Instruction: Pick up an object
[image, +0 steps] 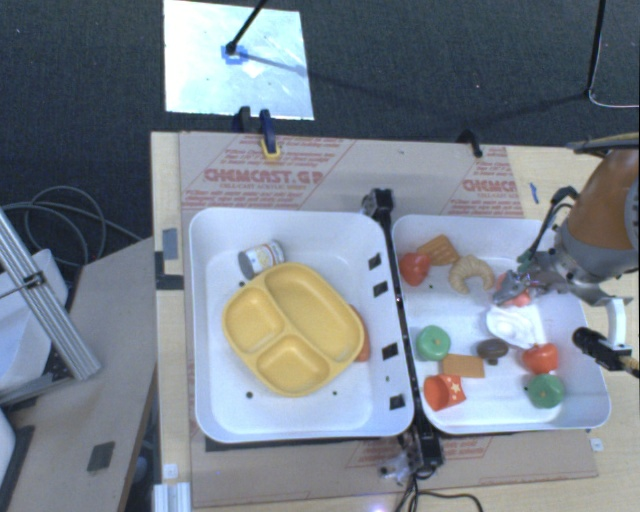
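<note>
My gripper (516, 287) reaches in from the right and hangs low over the upper right part of the right bin (590, 405). A small red item (519, 298) lies right at its tip, and a white crumpled item (515, 326) lies just below that. To the left of the gripper rests a tan croissant (470, 272). Whether the red item is gripped or merely lies under the tip I cannot tell.
The right bin also holds a red tomato (413, 267), an orange wedge (438, 248), a green round piece (433, 343), an orange block (463, 366), a brown lump (491, 349), a red carton (444, 391), another tomato (540, 357) and a green ball (545, 390). The left bin (215, 400) holds a yellow divided plate (290, 327) and a small can (261, 259).
</note>
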